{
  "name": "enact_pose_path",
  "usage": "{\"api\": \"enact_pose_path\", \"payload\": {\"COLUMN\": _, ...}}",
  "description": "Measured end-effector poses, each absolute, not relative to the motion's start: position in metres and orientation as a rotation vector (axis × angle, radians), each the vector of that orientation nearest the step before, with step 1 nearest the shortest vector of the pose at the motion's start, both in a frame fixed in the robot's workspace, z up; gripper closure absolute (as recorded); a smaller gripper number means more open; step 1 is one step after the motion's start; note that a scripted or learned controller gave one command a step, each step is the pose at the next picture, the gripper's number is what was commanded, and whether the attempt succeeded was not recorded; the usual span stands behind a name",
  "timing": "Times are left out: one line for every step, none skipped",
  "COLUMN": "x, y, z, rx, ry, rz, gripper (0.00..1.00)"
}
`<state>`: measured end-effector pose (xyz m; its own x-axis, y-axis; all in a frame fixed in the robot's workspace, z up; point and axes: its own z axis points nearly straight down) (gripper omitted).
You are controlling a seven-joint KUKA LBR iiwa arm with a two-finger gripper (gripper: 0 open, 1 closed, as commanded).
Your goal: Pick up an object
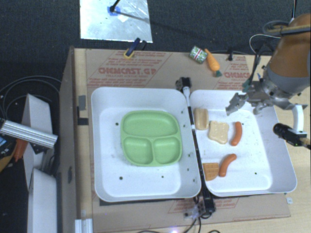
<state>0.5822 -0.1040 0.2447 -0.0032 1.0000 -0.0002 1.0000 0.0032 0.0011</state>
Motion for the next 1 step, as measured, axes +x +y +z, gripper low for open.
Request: {"api": "enact_pose_path", "payload": {"x": 0.5912, "y": -0.1419, "z": 0.1633, "rx": 2.221, "ry": 2.223, "rz": -0.002, "gripper": 0.0}}
